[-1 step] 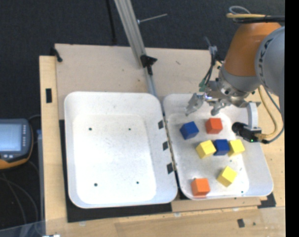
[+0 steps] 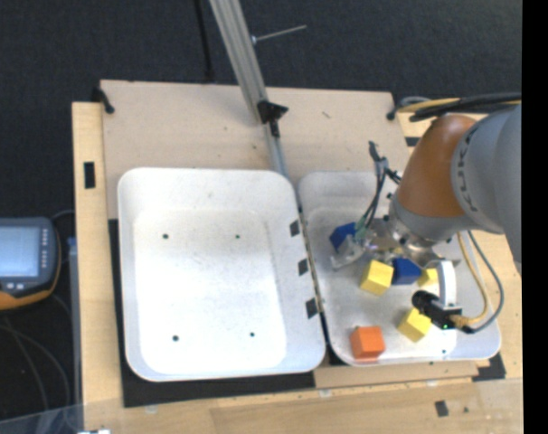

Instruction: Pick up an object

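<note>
The right bin holds several small blocks. A blue piece lies near its left wall, and a yellow block sits beside a second blue block in the middle. Another yellow block and an orange block lie near the front rim. My gripper hangs low over this bin under the orange-banded wrist, just above the blue piece and the middle yellow block. The wrist hides most of the gripper.
The left bin lies alongside, parted from the right one by a narrow gap with black clips. A slanted metal pole rises behind the bins. Cables loop over the right bin's right rim.
</note>
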Robot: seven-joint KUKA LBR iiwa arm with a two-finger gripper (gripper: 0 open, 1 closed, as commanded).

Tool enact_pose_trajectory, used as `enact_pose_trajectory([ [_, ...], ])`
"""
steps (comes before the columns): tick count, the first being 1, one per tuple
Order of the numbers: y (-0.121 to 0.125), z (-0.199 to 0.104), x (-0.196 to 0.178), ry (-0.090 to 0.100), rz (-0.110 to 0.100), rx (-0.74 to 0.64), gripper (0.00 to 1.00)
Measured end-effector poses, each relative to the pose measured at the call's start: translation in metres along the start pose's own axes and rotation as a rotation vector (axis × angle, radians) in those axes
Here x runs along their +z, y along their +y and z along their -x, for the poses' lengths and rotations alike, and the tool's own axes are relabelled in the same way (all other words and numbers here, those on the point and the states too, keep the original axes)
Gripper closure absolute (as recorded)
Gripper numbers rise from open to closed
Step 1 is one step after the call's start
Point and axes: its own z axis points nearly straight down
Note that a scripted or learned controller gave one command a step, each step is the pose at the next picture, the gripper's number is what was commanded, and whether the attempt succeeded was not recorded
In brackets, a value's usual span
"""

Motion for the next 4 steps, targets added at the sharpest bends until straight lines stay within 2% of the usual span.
enact_pose_trajectory([
  [1, -0.017, 0.045, 0.005, 0.014, 0.011, -0.016, 0.0],
  [2, -0.017, 0.047, -0.006, 0.016, 0.015, -0.006, 1.0],
  [3, -0.017, 0.044, -0.006, 0.022, 0.013, -0.006, 0.0],
  [4, -0.059, 0.052, 0.005, 0.025, 0.021, -0.022, 0.0],
])
